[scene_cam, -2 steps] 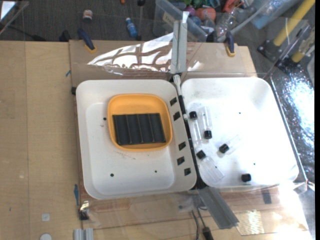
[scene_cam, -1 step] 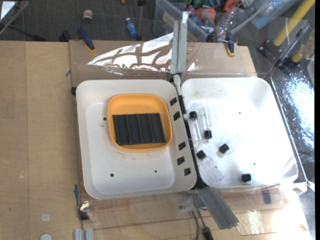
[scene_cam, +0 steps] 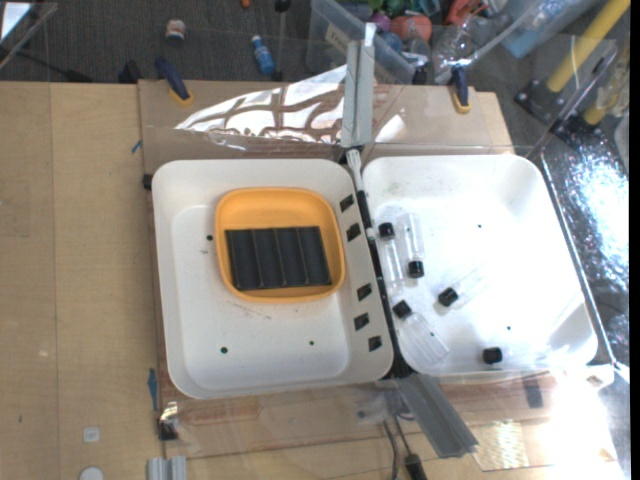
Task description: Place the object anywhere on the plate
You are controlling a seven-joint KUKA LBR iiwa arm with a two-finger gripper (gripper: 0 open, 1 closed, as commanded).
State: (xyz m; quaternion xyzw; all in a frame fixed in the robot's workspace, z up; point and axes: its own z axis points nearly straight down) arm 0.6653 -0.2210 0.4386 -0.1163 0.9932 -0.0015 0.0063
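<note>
Nearest the camera, clear black-capped vials (scene_cam: 412,268) lie scattered in the right bin (scene_cam: 520,183), none yet on the orange plate (scene_cam: 280,208) bearing a black ridged block (scene_cam: 278,258) in the left bin (scene_cam: 190,348), so a pick seems next.

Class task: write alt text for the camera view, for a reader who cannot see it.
An orange plate holding a black ribbed block sits in the left white bin. The right white bin holds several clear vials with black caps.

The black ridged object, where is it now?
The black ridged object lies on the orange plate in the left bin, near the divider between the bins.
</note>
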